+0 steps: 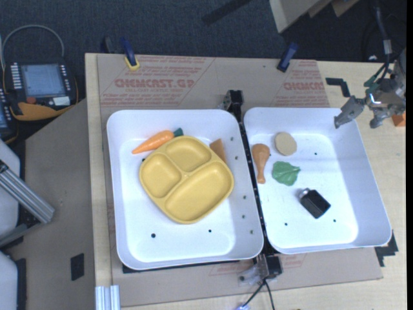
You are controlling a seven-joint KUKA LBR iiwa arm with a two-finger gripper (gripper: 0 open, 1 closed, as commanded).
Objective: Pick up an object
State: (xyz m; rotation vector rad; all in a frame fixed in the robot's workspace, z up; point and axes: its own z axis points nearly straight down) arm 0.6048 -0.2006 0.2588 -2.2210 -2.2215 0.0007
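In the left white bin (122, 192) a yellow divided plate (186, 179) lies flat, turned a little, with three compartments facing up. An orange carrot (153, 141) with a small green top lies just beside the plate's upper left edge, tilted. A brownish piece (217, 148) shows at the plate's upper right edge, partly hidden. In the right white bin (361, 192) a tan drumstick (260, 161) lies near the left wall, its thin end pointing down. Beside it are a round beige piece (285, 143) and, just below, a green leafy piece (284, 172). A small black block (315, 203) lies apart, lower right, tilted.
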